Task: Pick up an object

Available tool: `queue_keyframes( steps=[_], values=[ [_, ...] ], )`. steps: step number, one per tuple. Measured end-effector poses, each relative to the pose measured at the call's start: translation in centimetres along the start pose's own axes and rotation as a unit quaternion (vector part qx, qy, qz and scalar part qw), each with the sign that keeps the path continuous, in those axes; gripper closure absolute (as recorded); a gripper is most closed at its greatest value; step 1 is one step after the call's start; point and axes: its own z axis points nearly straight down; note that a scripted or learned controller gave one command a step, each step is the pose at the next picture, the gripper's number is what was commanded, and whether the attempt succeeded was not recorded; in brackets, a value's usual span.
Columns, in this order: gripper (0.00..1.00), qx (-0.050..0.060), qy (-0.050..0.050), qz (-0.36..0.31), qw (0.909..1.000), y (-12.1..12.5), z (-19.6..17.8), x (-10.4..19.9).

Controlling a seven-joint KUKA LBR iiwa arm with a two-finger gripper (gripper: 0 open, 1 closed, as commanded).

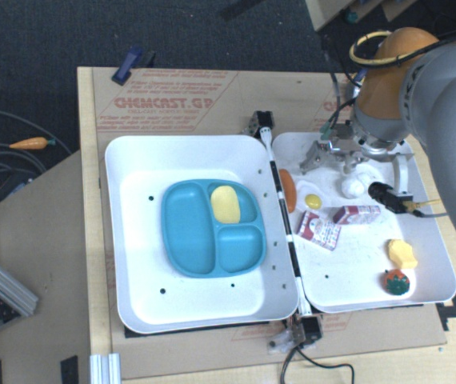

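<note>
White round object (pixel 354 186) near right bin's (pixel 432 290) far edge, directly under gripper (pixel 354 160); finger state cannot tell; arm enters from right.

A small white object (pixel 354 186) lies on the right bin's floor, toward its far side, just under the claw (pixel 348 160).

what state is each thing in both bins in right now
blue divided tray: flat in left bin, holding the yellow piece
yellow piece: resting in tray's upper right compartment
carton: lying on its side, right bin
orange sausage-shaped toy: against right bin's left wall
end effector: low over right bin, grip unclear
</note>
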Motion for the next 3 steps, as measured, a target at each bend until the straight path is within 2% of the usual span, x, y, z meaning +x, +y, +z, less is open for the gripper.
queue_keyframes(
  steps=[1,2,3],
  values=[
    [0.0,0.0,-0.001,0.0,1.0,0.1,-0.1,2.6],
    [1.0,-0.001,-0.001,0.0,1.0,0.1,-1.2,2.6],
    [0.0,-0.001,-0.001,0.0,1.0,0.1,-1.1,2.6]
  ],
)
